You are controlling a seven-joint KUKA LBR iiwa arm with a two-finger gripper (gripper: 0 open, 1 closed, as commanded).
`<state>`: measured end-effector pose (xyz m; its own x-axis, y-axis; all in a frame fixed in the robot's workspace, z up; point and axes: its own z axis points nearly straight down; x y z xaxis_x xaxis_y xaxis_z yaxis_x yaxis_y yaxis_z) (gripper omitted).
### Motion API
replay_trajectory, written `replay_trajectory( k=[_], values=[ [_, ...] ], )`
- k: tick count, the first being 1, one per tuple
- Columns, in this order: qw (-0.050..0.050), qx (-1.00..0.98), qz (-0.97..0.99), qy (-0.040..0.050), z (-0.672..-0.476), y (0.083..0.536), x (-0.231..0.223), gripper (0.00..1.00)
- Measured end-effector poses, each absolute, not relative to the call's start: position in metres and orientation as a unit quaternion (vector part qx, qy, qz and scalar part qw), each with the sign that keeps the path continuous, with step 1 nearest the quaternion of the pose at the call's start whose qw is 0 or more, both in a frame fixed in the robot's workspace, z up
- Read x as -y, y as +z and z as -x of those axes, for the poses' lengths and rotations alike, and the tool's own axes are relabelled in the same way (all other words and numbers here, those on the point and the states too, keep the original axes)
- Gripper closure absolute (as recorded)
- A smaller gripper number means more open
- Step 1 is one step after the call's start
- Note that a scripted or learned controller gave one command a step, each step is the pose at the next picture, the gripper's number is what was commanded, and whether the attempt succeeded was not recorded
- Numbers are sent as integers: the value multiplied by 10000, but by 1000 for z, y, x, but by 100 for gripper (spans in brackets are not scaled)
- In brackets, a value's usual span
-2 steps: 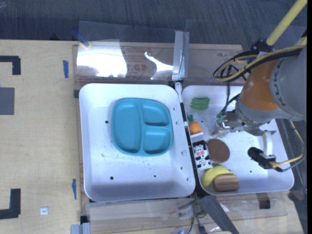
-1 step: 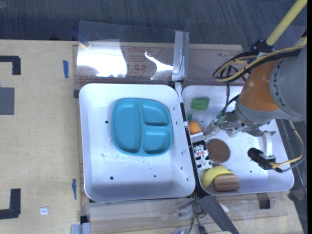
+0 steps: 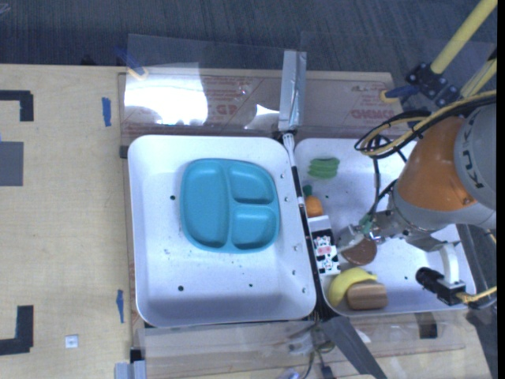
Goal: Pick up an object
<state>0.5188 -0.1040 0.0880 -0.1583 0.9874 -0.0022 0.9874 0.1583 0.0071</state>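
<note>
Wooden tabletop [image 3: 63,235], left bin [image 3: 150,275] with blue tray [image 3: 229,204], right bin [image 3: 402,287], grey-orange arm [image 3: 442,172], claw [image 3: 364,235] low over brown disc [image 3: 360,253], grip state unclear, yellow ball [image 3: 347,283] touching wooden block [image 3: 368,295], green piece [image 3: 323,166], orange piece [image 3: 314,207]

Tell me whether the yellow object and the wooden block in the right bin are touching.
Touching. The camera view shows the wooden block pressed against the yellow object, no white bin floor between them.
</note>
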Motion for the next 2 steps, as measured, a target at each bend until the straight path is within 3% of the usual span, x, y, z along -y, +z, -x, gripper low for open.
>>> replay_trajectory(
  k=[1, 2],
  values=[
    [31, -7610, -6487, 21, -519, 88, 104, 0],
    [43, -7604, -6495, 26, -520, 98, 105, 100]
  ],
)
